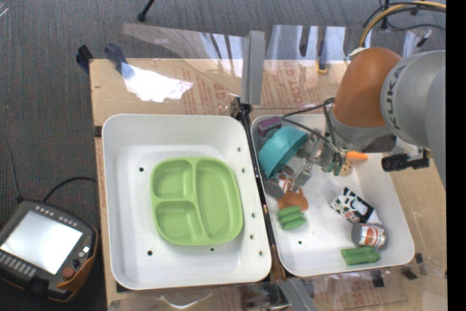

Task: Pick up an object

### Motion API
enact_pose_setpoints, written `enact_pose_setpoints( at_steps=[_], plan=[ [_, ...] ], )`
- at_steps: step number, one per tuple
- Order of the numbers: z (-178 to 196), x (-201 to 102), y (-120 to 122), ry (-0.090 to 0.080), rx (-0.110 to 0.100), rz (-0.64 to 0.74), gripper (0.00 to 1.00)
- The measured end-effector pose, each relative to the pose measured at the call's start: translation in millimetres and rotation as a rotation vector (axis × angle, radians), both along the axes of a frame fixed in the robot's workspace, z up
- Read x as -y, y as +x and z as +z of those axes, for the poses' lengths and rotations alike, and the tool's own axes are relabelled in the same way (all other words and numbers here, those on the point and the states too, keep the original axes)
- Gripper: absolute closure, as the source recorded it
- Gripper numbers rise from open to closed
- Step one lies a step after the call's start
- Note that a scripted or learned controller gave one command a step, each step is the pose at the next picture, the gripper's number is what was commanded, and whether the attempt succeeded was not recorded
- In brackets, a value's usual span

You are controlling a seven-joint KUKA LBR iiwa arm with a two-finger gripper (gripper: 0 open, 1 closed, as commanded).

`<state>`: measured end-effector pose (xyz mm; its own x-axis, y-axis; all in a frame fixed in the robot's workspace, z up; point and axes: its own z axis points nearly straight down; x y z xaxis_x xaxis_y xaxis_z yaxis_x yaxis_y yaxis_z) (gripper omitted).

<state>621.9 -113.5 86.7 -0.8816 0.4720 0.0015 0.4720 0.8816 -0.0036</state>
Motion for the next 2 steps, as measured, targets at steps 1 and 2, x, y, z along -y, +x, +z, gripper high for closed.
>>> enact_pose_setpoints(
  at_steps=[1,2],
  plan=[
    [-0.3,-18.1,-55.0,0.003,0.0,-0.066,0.0],
    [-0.3,-26.8,-82.6,0.003,0.0,-0.209,0.0]
  ],
)
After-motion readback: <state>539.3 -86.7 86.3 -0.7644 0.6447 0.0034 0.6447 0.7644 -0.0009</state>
